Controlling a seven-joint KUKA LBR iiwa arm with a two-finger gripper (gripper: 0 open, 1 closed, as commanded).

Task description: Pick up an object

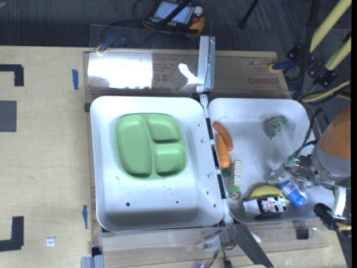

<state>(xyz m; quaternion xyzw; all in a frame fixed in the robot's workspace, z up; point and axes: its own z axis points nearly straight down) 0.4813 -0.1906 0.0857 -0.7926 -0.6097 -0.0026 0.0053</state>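
banana (pixel 264 192) is my guess for the target, lying in the right bin (pixel 251 111) just beside the jaws (pixel 285 178), on their left and a little toward the near wall; nothing looks lifted, so the pick seems not yet made; whether the jaws are apart or together i cannot tell, since the wrist hardware hides them; touching the banana on its near side lies a small black and white carton (pixel 271 205), and a blue object (pixel 294 196) sits just below the jaws; further left of the jaws an orange carrot (pixel 223 144) lies along the bin's inner wall; beyond the jaws toward the far wall rests a crumpled grey-green thing (pixel 276 125); well to the left, the other bin (pixel 103 166) holds a green divided tray (pixel 149 145); the arm (pixel 334 149) reaches in from the right, wrist low over the bin's near right corner.
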